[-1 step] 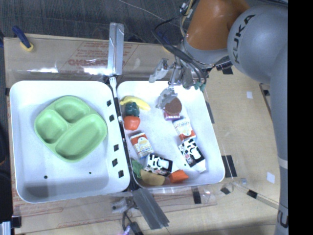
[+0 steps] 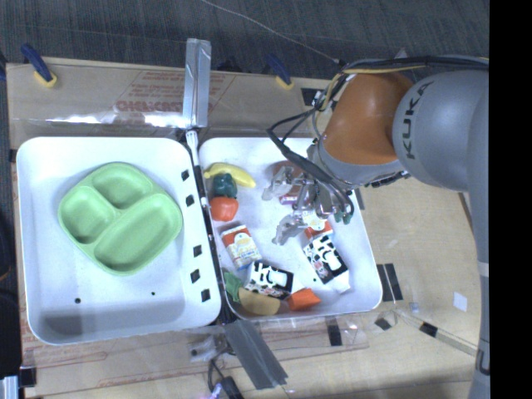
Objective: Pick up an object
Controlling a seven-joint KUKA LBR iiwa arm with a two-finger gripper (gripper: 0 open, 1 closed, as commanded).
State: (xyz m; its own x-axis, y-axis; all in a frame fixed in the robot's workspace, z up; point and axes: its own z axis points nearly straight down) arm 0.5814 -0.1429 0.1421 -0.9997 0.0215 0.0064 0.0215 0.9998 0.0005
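Left bin (image 2: 33,223): plate (image 2: 120,216).
Right bin (image 2: 366,273): banana (image 2: 230,174) behind, cartons (image 2: 326,260) front, hand (image 2: 301,210) above.

In the right bin (image 2: 366,260), bare floor lies around the middle; toys crowd the rim from 6 to 11 o'clock: banana (image 2: 231,174), carrot (image 2: 222,206), cartons (image 2: 270,279). The left bin (image 2: 33,248) has open floor at 6 o'clock, below the green plate (image 2: 120,215).
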